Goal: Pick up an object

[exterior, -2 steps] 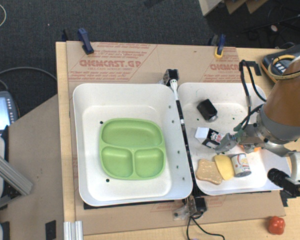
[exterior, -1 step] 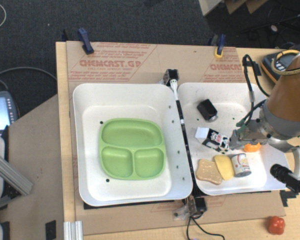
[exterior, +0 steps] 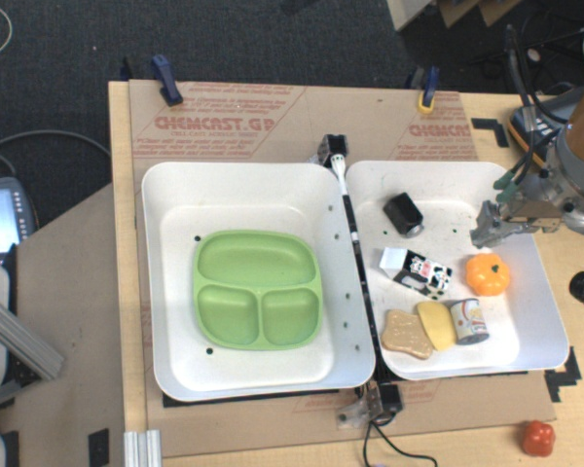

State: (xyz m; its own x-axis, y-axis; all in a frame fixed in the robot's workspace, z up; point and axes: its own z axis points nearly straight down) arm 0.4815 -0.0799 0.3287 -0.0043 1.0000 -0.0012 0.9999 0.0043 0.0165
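Orange pumpkin toy sits in the right bin, just below the gripper; whether its fingers are parted cannot be told.

open floor nr black block (front crowded)

- A divided plate lies in the left bin.
- The right bin holds a box at the back, a carton mid-bin, and toast, cheese and a can in front.
- The gripper hangs just behind a pumpkin.
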